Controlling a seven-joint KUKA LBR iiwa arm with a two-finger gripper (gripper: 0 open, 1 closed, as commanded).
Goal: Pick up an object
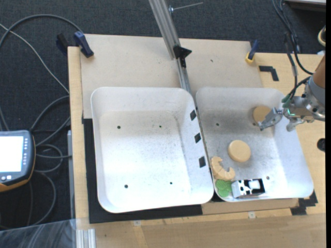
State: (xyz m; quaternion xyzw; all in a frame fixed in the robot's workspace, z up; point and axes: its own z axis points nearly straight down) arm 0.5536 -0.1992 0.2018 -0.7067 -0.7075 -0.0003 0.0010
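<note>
gripper (280, 117) sits over the right-hand shallow white plastic bin (289, 154), near its upper right corner, on the end of the grey arm (318, 94) that comes in from your right. you cannot tell from this angle whether its metal fingers are apart or together. just left of it, touching or nearly so, lies a tan round disc (260, 113) partly hidden behind one finger; you cannot say it is gripped. a second tan round disc (239, 151) lies flat lower down in the same bin, well apart from the gripper. along the bin's lower left edge you see a pale tan curved piece shaped like a croissant (221, 167), a flat green round piece (224, 188) just below it, and a small black-and-white block (250, 187) beside the green piece. the left-hand shallow white plastic bin (103, 149) shows grey scuffing and small dark holes. a slanted aluminium rail (164, 22) runs down between the bins. blue clamp (83, 44) at the board's upper left, yellow clamp (252, 54) upper right. handheld orange-edged pendant with a lit screen (14, 156) at your far left.
</note>
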